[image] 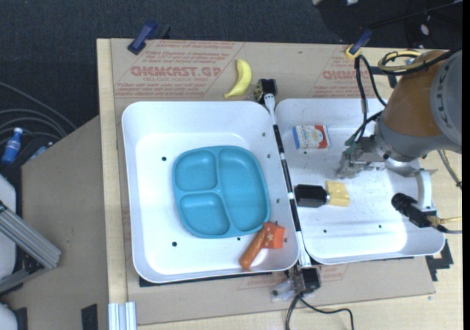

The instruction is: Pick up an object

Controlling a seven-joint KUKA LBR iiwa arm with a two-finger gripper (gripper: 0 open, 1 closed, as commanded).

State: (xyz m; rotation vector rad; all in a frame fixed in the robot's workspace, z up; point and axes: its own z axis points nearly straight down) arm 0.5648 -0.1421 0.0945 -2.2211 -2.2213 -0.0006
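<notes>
Cheese-yellow block (338,193) lies near the middle of the right bin (352,244), touching a black piece (309,195) on its left, close to the divider between the bins. It looks like my nearest target. My pincer (351,162) hangs just above and to the right of it, low over the bin floor; I cannot tell how far its tips are parted, and I see nothing between them. To grasp well, I judge I should slide toward the block and straddle its free sides, away from the black piece. A small white carton (310,136) sits apart toward the far wall, so there is room. The divider is the tight edge; the bin's near half looks open. A blue divided plate (220,190) and an orange toy (262,245) lie in the left bin (143,174), and a banana (240,79) rests on the bench (176,64).
</notes>
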